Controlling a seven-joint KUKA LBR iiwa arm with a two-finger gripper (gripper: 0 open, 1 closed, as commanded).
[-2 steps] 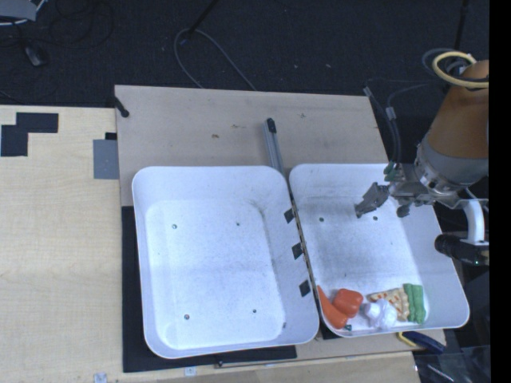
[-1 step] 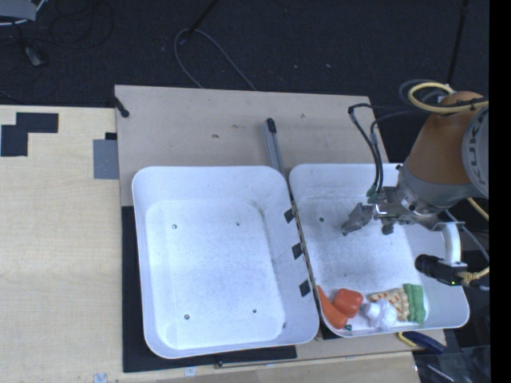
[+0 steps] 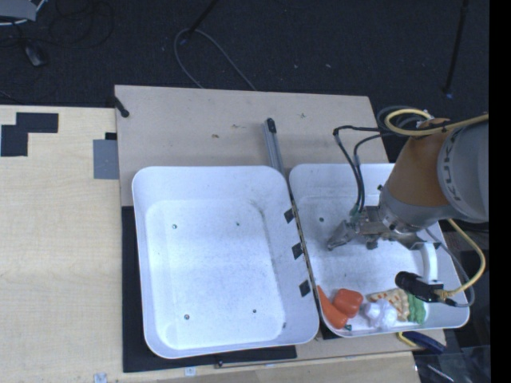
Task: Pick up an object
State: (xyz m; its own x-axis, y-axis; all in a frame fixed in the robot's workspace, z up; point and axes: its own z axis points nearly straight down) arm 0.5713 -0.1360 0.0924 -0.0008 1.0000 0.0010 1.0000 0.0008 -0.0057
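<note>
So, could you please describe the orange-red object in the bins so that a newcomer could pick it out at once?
Start at the right bin, the one under the grey arm, and look along its near edge, where a small heap of objects lies. The orange-red object is at the heap's left end, closest to the divider between the bins. Its neighbours to the right are pale, white and green; it alone is solid orange-red.

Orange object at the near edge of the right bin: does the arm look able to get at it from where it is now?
Probably yes. The orange object lies uncovered in the right bin, with bare floor between it and the gripper. The bin wall beside it and the clutter touching it could crowd the approach.
</note>
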